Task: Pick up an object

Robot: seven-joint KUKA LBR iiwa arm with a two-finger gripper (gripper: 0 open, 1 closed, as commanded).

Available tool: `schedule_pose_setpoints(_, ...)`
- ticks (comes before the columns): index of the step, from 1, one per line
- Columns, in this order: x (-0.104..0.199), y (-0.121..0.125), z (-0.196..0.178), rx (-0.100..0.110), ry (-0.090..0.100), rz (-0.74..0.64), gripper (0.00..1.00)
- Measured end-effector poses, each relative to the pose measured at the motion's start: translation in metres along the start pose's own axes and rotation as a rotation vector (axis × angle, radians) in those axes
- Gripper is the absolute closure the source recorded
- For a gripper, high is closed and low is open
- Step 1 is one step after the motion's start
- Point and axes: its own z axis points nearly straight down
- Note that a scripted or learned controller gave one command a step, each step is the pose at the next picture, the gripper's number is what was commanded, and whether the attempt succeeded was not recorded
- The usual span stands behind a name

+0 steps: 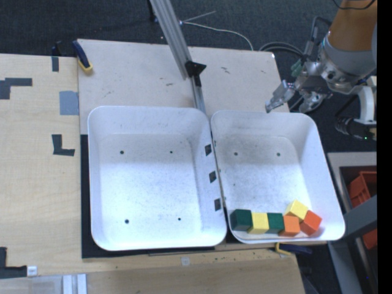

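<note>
Gripper: above the right bin's far rim; too blurred to tell its state.
Blocks: row along the right bin's near wall, apparently touching, well apart from gripper.

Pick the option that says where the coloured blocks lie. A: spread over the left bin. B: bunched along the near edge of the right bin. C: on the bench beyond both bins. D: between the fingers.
B: the coloured blocks sit in a tight row against the near wall of the right bin, toward its right corner.
</note>
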Motion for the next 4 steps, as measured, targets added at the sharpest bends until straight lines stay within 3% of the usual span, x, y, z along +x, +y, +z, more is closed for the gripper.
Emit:
schedule_pose_setpoints(1,0.022,-0.064,0.073,0.019,0.004,0.003,0.00)
schedule_pose_setpoints(2,0.052,-0.104,0.127,0.017,0.004,0.002,0.00)
schedule_pose_setpoints(3,0.090,-0.071,0.124,0.007,0.003,-0.004,0.00)
schedule_pose_setpoints(4,0.099,-0.085,0.103,0.008,0.003,0.000,0.00)
